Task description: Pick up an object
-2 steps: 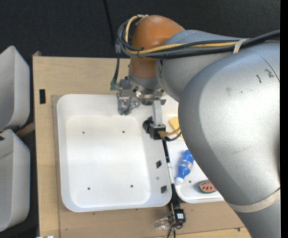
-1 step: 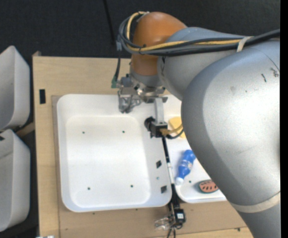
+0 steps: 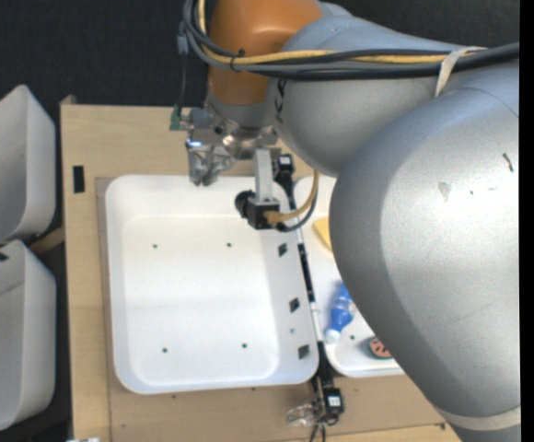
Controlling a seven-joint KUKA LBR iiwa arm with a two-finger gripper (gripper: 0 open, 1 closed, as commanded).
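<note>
Your view looks down at a slant on a pale wooden bench (image 3: 87, 247) carrying 2 shallow white bins side by side. The largest thing you see is the grey arm (image 3: 433, 219), smooth and rounded, reaching in from the right and covering most of the right bin (image 3: 364, 362). Above its wrist sits a glossy orange band (image 3: 253, 17), with black and yellow cables looped around it.

Next in size is the left bin (image 3: 198, 284), a smooth plastic tray with rounded corners and a raised rim; its floor shows 4 tiny dark dots.

The gripper (image 3: 207, 166) hangs below the orange band, a small metallic assembly over the back rim of the left bin. You cannot tell from this angle whether its fingers are apart or together, and nothing is visibly between them.

The objects lie in the right bin, well apart from the gripper, toward the front and right of it. A blue and white object (image 3: 340, 309), shaped like a small bottle or tube, lies tilted just beside the divide between the bins. A yellow object (image 3: 323, 233) peeks out from under the arm farther back. A small round reddish piece (image 3: 378, 347) sits near the front rim, partly hidden by the arm.
</note>
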